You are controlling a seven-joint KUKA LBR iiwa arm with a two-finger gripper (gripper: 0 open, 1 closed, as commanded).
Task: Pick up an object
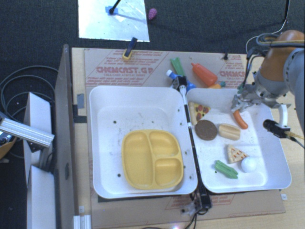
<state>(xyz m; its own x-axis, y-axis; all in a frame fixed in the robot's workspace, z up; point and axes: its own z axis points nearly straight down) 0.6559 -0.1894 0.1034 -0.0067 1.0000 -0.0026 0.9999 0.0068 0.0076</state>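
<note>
Hovering over the right bin (274, 142), the hand (239, 105) sits just above an orange carrot (240, 119); its grip cannot be made out.

Dark carpet floor (38, 27) surrounds a brown board-topped bench (143, 66).

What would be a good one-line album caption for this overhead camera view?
Robot gripper poised over an orange sausage in the right bin, beside a yellow tray.

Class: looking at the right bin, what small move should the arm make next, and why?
Probably lower the tool a little and close on the orange sausage. The tool sits right at the sausage's upper end, and the sausage lies apart from the bun, leaving room.
</note>
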